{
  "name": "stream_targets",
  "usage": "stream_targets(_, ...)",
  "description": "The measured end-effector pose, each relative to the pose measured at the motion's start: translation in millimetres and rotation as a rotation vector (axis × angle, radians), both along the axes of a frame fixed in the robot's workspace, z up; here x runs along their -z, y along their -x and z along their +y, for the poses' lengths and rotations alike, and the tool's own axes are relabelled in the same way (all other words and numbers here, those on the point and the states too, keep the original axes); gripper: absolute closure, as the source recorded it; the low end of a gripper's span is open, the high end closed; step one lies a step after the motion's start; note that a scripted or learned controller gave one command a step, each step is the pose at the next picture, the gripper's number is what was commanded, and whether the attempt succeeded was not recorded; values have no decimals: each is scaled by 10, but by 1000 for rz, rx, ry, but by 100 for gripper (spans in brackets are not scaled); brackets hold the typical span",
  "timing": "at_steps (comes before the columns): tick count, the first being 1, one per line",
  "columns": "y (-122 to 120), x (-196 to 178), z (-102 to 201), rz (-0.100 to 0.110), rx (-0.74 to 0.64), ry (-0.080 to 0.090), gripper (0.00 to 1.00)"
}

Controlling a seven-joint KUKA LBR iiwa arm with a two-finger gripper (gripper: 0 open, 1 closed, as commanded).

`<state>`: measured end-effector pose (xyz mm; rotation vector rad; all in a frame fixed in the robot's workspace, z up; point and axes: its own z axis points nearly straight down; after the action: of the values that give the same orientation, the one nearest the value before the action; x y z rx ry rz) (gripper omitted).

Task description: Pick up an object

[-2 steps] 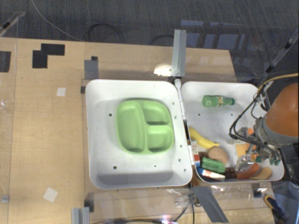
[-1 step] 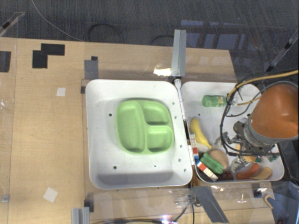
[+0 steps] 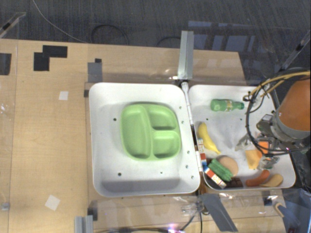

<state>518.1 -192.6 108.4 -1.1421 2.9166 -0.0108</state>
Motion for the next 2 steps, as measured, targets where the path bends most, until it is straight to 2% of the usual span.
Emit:
stream_targets(1, 155, 173, -69, -9, -168, 2, 0)
stream_targets(2, 101, 30, -45, -23, -171, 3, 100)
